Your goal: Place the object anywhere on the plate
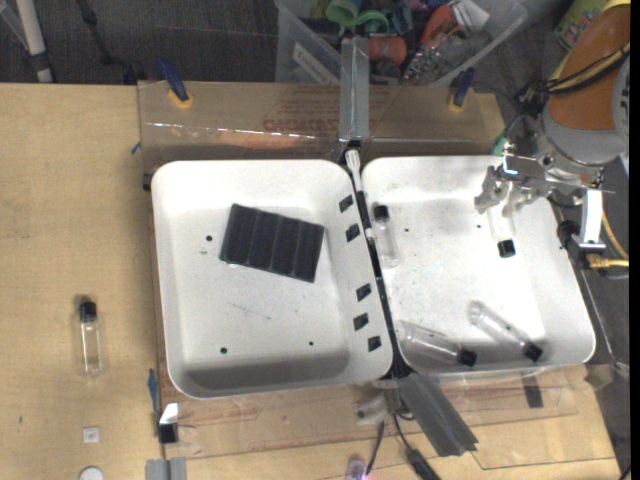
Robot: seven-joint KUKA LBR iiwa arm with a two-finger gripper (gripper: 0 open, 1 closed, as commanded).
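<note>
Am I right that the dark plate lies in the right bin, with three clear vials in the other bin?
Not quite: the camera view shows the plate in the left bin. The three vials lie in the right bin.

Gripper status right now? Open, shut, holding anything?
Gripper: over the right bin, a small clear vial with a black cap hanging at its tip; whether it is open or shut cannot be told.

You lose the arm (600, 78) past the right edge | tool (503, 208) finger state too small to tell | crate of toys (400, 18) cropped at top
</note>
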